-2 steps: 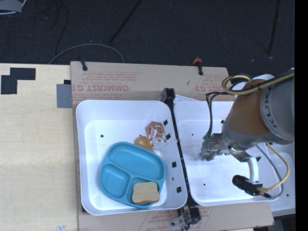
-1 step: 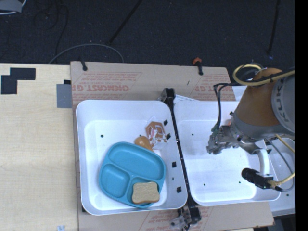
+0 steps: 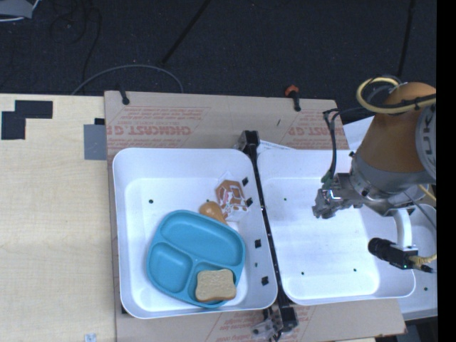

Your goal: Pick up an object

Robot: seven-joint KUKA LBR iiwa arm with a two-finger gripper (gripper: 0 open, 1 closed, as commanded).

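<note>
Two shallow white bins sit side by side on a cardboard sheet that covers the worktop. The left bin fills the lower centre of the frame. In it lies a blue divided plate, tilted towards the lower right corner of that bin, with a tan slice of toast resting in its lower right compartment. Just above the plate's upper edge sits a small orange rounded object, and touching it on the upper right is a crinkled clear wrapper with a brown-and-white item inside; what that item is cannot be made out.

The right bin lies to the right of the black clips at the divider. The grey arm with its orange band enters from the right edge of the frame, and the pincer hangs over the upper middle of the right bin, well apart from the things in the left bin. Whether the pincer is spread or pressed together cannot be told at this size.
</note>
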